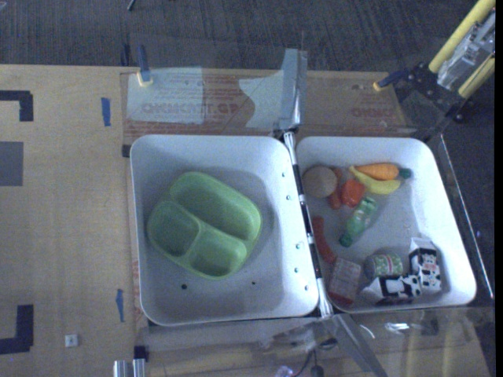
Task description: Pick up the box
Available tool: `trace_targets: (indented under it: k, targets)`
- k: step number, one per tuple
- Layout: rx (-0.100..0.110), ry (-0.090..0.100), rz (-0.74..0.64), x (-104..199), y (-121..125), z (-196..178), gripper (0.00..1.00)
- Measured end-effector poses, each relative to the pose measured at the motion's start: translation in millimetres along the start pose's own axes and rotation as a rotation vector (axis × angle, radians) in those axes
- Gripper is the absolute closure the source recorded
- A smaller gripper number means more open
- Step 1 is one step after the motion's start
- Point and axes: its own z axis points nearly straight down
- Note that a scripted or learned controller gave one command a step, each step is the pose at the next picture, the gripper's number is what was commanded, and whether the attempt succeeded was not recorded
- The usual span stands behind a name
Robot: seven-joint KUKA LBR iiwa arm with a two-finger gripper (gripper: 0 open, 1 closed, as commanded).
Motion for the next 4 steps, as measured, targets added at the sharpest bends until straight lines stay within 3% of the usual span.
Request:
trace_targets:
  k: [1, 2, 3, 4]
  targets:
    - [0.002, 0.004, 0.132, 38.7, 11.7, 50.5, 1.0]
    - [0.001, 0.001, 0.357, 46.2, 61.6, -4.4, 1.0]
    - [0.002, 0.005, 0.109, 50.5, 78.0, 18.5, 1.0]
    - [-0.001, 0.0, -0.018, 46.8, 69.4, -4.8, 1.0]
